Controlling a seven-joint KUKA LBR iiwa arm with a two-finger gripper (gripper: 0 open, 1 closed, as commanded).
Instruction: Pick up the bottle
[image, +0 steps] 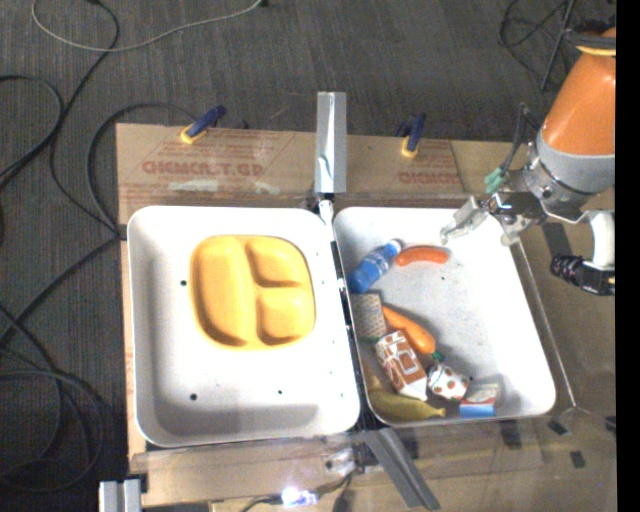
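Lying position: the bottle (374, 266) rests on its side in the right bin (500, 320), in that bin's upper left corner, close against the wall shared with the left bin (160, 300).
Bottle axis: its long axis runs on a diagonal, from lower left to upper right in the camera view.
Bottle heading: the pale cap end points up and to the right, toward the orange sausage-shaped piece (421, 256); the blue body end points down and left toward the dividing wall.
Bottle neighbours: the cap sits just beside the left tip of the sausage-shaped piece; whether they touch cannot be told. A carrot-like orange piece (410, 329) lies below the bottle, apart from it.
End effector: the end effector (483, 217) hangs over the upper right part of the right bin, well apart from the bottle, reaching in from the right below the orange band of the arm (585, 110).
End effector state: two pale fingers spread apart with a visible gap, and nothing sits between them.
Right bin clutter: a small carton with red and white print (399, 364), a spotted round toy (447, 381), a yellow banana (405, 407) and a small blue and orange item (478, 407) crowd the lower edge.
Left bin: a yellow divided tray (253, 291) lies in it.
Tabletop: brown cardboard (220, 165) lies under both bins, held by clamps along its far edge.
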